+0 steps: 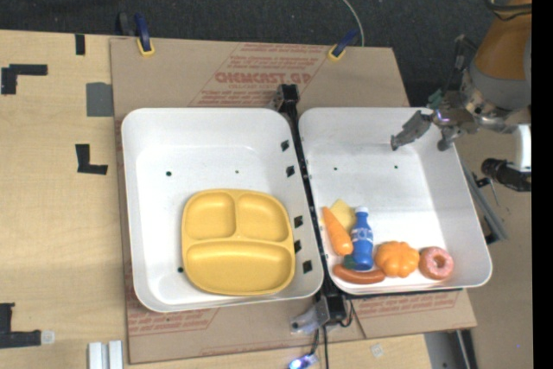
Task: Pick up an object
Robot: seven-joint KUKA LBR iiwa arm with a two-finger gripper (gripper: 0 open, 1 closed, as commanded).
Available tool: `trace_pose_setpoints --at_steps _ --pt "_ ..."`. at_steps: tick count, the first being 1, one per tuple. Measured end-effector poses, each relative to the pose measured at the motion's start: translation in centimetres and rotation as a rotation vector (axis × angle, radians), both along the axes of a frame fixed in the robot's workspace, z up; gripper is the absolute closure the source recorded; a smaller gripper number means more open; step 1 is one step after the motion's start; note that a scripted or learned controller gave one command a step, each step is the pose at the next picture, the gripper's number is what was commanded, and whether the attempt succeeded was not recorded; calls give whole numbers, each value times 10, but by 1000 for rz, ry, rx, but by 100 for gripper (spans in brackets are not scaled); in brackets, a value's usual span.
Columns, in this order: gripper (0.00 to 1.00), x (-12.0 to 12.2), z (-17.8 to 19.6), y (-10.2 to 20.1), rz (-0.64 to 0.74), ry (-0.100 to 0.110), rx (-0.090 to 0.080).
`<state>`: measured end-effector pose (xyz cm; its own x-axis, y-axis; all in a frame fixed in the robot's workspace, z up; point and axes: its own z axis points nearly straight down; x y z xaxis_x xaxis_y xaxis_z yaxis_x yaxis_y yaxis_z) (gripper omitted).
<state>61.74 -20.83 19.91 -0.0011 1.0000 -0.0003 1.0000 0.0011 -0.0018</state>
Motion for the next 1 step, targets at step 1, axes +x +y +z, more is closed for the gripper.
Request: trace_pose_setpoints --at_steps 1 --pt "0 1 -59 9 1 4 0"
